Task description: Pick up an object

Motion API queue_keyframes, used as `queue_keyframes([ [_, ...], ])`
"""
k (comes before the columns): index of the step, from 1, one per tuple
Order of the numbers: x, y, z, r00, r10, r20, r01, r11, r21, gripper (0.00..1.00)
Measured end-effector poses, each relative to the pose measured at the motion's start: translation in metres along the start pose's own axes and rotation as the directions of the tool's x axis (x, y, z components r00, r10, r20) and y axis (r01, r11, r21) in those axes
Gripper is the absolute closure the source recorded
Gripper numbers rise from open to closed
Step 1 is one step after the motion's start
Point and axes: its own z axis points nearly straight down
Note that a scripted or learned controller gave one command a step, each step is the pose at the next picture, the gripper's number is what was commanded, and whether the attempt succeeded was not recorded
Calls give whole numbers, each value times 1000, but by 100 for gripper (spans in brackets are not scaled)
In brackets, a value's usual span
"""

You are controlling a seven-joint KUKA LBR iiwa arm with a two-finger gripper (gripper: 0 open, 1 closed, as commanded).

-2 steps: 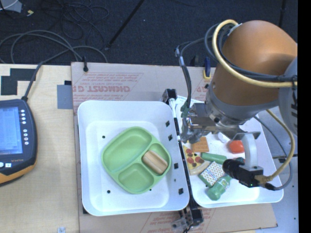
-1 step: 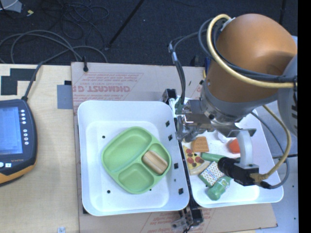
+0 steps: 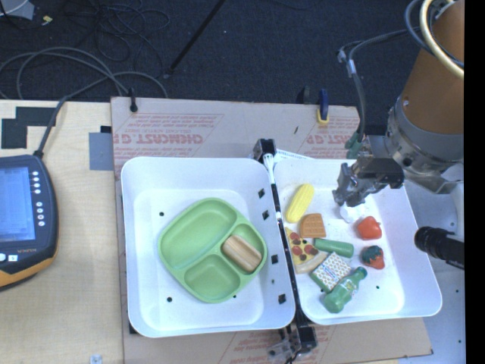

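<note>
My gripper (image 3: 350,194) hangs over the back of the right bin (image 3: 424,294), just above a small white object (image 3: 348,214). Nothing is visibly held in it. In the bin below lie a yellow corn cob (image 3: 300,202), an orange toast slice (image 3: 311,225), a pizza slice (image 3: 302,253), a green cucumber (image 3: 334,246), a red tomato (image 3: 369,227), a red fruit with a green top (image 3: 373,257), a patterned packet (image 3: 332,268) and a green bottle (image 3: 342,291). The corn lies to the gripper's left, the tomato to its lower right.
The left bin (image 3: 144,294) holds a green divided plate (image 3: 193,237) with a brown bread roll (image 3: 241,253) in one compartment. A black divider (image 3: 277,233) separates the bins. A teach pendant (image 3: 19,211) lies at far left on the bench.
</note>
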Motion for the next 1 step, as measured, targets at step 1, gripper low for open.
queue_keyframes([
  [1,69,-1,-3,1000,-12,-2,12,1000,5,100],
])
